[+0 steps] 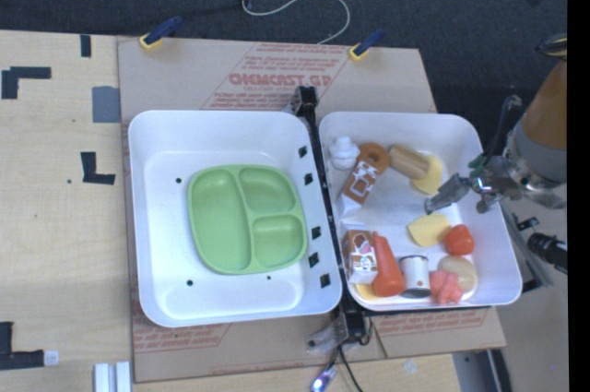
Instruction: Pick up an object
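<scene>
Dark carpet sat behind a plywood bench (pixel 55 196) with two shallow white bins clamped on cardboard, so nothing slid around. Camera view: the left white bin (pixel 147 196) held just a green three-compartment plastic tray (pixel 247 218), lying flat. All the pickable toy food was heaped in the right white bin (pixel 466 134). The grey two-finger gripper (pixel 461 190) reached in from the right, jaws spread and gripping nothing, hanging just above a pale yellow wedge (pixel 427 229) beside a red tomato-like ball (pixel 459 240), probably lining up.
</scene>
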Available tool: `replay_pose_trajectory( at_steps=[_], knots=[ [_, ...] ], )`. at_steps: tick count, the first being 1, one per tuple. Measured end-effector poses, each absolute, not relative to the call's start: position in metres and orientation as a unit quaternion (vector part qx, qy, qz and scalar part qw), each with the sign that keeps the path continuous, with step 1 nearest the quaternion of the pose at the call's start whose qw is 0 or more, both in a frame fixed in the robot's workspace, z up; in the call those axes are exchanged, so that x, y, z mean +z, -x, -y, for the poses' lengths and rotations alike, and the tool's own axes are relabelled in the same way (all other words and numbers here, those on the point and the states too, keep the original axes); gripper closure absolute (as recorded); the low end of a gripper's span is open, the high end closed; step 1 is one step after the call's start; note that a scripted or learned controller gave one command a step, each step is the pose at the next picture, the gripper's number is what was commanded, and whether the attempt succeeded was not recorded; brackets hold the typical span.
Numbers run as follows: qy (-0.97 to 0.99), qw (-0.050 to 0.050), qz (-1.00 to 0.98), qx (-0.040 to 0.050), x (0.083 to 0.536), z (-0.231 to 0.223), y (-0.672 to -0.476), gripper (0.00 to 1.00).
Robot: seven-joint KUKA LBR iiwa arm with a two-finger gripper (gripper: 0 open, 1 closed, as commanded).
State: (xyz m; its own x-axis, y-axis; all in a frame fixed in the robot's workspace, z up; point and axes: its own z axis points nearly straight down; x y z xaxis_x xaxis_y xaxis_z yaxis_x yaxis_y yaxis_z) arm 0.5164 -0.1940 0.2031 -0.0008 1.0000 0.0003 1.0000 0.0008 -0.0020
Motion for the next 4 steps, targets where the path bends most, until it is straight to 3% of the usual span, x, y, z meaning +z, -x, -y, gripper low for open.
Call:
replay_pose_trajectory(
  at_steps=[1,2,3,4],
  knots=[
    [0.704,-0.006,0.71,-0.005,0.398,0.136,-0.484,0.0],
    [0.706,0.0,0.708,0.0005,0.398,0.138,-0.484,1.0],
    [0.704,-0.001,0.71,-0.0015,0.432,0.066,-0.485,1.0],
    [0.705,0.005,0.709,0.0045,0.302,0.003,-0.492,1.0]
  ],
)
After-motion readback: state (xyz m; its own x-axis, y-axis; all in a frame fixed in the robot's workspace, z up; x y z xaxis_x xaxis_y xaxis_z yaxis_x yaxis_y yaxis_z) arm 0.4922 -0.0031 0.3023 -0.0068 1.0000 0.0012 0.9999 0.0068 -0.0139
